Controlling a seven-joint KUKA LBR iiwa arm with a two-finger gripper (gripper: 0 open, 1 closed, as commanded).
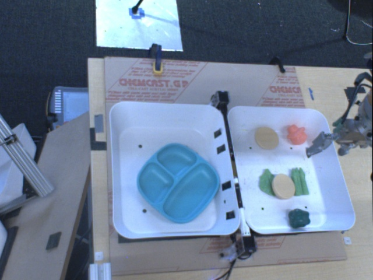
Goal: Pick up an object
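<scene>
- Camera view looks down at a slant on 2 white bins side by side on a bench (96, 74) topped with printed cardboard.
- Left bin (122, 156) holds 1 blue tray (178, 182) with 3 compartments, lying flat near the bin's middle, turned at an angle to the walls.
- Right bin (341, 206) holds the small objects, all apart from the tray.
- Tan disc (266, 137) lies in the far part of the right bin; an orange-pink lump (297, 134) sits just beside it on the side toward the arm.
- 2nd tan disc (284, 186) lies nearer the camera, between 2 green pieces: a leaf-like one (266, 181) on its left and a ribbed one (300, 181) on its right, both touching or overlapping it.
- Dark green lump (299, 217) rests alone near the front wall of the right bin.
- Gripper (332, 143) is at the right bin's far-right edge, a grey finger (317, 144) jutting over the rim toward the orange-pink lump without touching it.
- Nothing lies between the fingers; whether they are spread or closed I cannot tell, since the wrist is cut off by the frame edge.
- Clamps (156, 56) sit on the far edge of the cardboard, and a black hinge strip (230, 168) runs between the bins.
</scene>
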